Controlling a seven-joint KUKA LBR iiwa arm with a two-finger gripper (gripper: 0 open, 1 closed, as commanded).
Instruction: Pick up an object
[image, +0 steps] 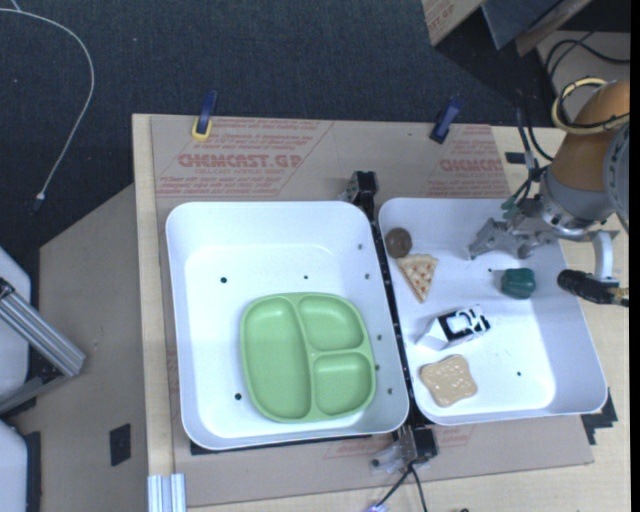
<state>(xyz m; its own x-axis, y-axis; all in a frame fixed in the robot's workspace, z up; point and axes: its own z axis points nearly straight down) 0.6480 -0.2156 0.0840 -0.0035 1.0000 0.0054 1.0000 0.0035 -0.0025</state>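
My gripper (505, 243) hangs over the far part of the right bin (570, 390), its grey fingers spread open with nothing between them. Just in front of it lies a small dark green object (518, 283). To its left are a brown round piece (398, 241) and a pizza-slice toy (419, 275). Nearer the front lie a black-and-white object (460, 325) and a tan toast-shaped piece (447, 380).
The left bin (200, 260) holds a green divided plate (305, 355). Black clamps (362, 186) sit where the two bins meet. Blue clips (445, 120) pin the cardboard sheet at the back. The arm's grey and orange body (590, 150) stands over the right bin's far right corner.
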